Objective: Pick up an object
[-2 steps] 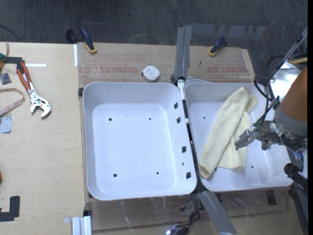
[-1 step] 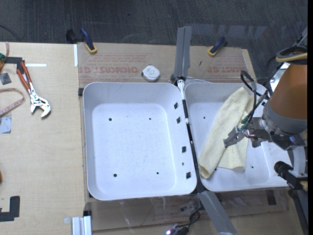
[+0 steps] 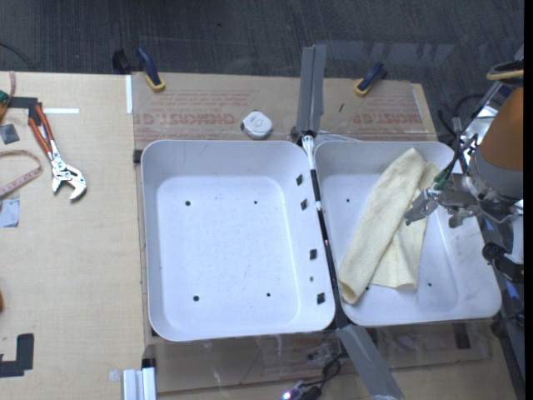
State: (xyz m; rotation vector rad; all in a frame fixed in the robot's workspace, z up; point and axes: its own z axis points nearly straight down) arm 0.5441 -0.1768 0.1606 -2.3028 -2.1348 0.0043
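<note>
We see the yellow towel [image 3: 385, 227] draped lengthwise across the right bin [image 3: 466, 298], its upper end toward the bin's far edge — loose folds easy to pinch. The gripper [image 3: 433, 205] hovers at its right side; whether the fingers are spread we cannot tell.

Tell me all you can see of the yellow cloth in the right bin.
The yellow cloth looks like soft terry fabric, pale yellow, loosely folded into a long strip. It lies slantwise in the right bin, from near the far right corner down to the near left, where its end rests against the wall. The pincer is at its right edge.
</note>
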